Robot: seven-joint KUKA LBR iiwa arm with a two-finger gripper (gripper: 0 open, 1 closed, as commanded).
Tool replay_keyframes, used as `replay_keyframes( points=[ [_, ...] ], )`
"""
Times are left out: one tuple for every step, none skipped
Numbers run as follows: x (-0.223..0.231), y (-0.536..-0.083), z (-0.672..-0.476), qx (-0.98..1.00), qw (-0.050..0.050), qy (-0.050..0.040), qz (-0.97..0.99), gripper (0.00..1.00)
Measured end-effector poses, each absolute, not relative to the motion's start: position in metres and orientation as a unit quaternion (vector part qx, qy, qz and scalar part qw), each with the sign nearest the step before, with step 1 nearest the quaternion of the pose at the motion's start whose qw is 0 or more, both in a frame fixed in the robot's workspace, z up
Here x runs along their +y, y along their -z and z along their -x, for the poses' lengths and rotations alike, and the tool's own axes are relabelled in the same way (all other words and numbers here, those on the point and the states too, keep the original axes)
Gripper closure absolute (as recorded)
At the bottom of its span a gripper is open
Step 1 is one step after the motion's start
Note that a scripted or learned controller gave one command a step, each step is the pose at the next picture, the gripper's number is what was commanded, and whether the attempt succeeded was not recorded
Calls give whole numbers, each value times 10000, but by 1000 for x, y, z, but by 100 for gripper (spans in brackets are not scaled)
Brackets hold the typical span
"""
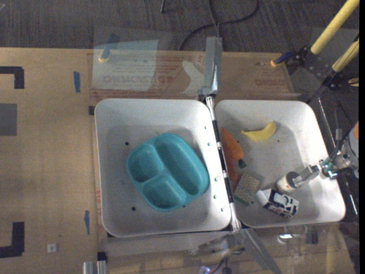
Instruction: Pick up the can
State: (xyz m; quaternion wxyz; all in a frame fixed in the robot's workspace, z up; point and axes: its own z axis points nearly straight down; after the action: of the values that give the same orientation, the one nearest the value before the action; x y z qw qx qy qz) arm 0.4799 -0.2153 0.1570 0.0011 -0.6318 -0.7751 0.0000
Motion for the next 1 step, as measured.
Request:
replay_keyframes(
  points=[
    [-217, -137, -489, -7941, -169, 55, 6075, 0]
  ],
)
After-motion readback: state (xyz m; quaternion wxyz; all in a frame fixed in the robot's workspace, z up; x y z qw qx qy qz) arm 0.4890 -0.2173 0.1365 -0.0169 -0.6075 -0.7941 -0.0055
